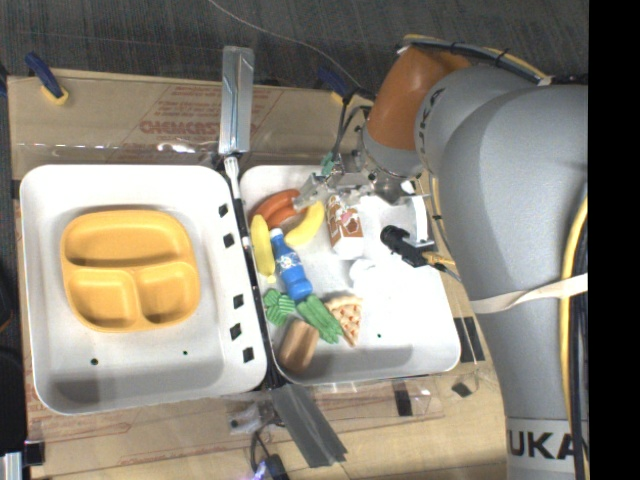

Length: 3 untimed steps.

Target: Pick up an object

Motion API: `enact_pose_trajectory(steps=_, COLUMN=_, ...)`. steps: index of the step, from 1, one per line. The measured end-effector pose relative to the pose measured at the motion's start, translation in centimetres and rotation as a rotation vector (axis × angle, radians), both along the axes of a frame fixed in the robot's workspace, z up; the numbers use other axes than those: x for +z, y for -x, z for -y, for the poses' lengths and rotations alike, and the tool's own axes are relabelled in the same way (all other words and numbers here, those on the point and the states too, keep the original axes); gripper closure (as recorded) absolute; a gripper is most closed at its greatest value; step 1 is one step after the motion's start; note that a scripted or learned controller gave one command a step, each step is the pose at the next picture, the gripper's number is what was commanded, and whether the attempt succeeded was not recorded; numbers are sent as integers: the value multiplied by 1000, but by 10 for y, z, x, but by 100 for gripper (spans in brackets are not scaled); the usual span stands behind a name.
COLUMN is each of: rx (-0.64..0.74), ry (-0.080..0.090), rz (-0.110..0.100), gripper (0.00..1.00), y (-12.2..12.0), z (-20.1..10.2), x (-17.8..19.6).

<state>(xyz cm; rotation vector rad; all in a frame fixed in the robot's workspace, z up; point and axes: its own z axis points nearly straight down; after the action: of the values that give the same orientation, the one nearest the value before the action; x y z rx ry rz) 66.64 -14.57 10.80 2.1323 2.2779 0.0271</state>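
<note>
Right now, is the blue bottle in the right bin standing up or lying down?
Lying down. The blue bottle lies flat on the floor of the right bin, its white cap pointing toward the far wall, beside the yellow corn.

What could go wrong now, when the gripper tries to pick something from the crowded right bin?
1. The gripper hangs over tightly packed toys: the banana, the small carton and the hot dog lie close, so it may catch two or shove one away.
2. The blue bottle overlaps its neighbours and could roll.
</note>
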Motion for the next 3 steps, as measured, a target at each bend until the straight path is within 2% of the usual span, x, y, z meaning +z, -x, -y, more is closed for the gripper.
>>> enact_pose_trajectory(steps=1, rx=99, ry=2, rz=-19, gripper=0, y=7, z=13, x=96)
enact_pose_trajectory(steps=2, rx=326, ry=3, rz=-23, gripper=0, y=37, z=-7, x=-12)
enact_pose_trajectory(steps=3, rx=-26, ry=-3, rz=-28, gripper=0, y=15, z=-26, x=-16)
